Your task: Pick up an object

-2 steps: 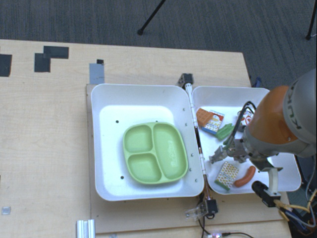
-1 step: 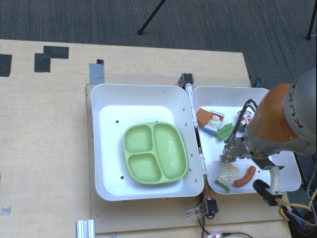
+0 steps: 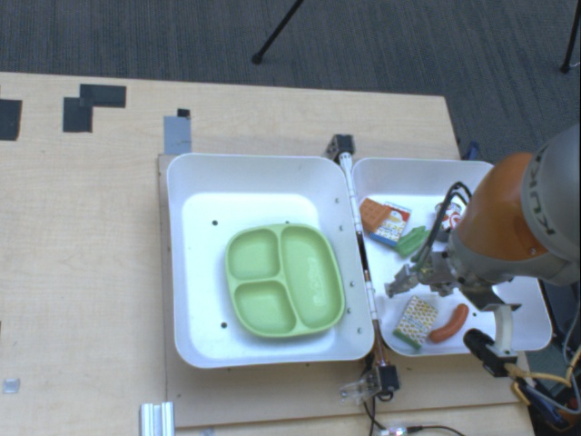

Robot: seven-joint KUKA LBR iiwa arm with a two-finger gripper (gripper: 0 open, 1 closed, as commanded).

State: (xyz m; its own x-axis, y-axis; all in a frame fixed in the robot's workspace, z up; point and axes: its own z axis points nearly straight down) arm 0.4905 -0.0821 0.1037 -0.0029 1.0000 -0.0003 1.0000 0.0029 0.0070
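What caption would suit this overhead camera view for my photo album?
Robot arm reaches over the right bin of toy food, beside a green divided plate in the left bin.

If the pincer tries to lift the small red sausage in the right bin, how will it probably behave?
The red sausage looks smooth and rounded, so it may slip or roll away when pushed. It seems small, so it is probably light. It lies close beside the patterned packet, which could get nudged too.

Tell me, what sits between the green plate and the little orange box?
In the camera view, the bins' adjoining white walls separate the green plate from the orange box.
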